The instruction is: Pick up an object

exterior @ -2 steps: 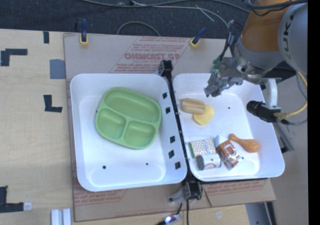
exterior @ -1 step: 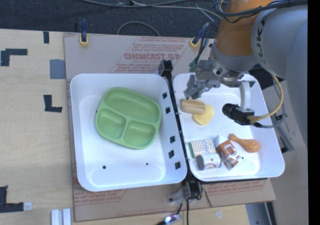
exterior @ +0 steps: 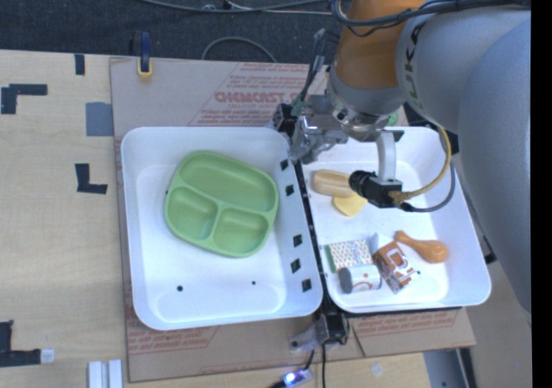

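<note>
i log the end effector [exterior: 304, 143] over the far left corner of the right shallow white bin [exterior: 434, 284], open or closed i cannot tell, with the tan oblong plastic bread roll [exterior: 330, 182] just nearside-right of it, long axis lying across the bin.
</note>
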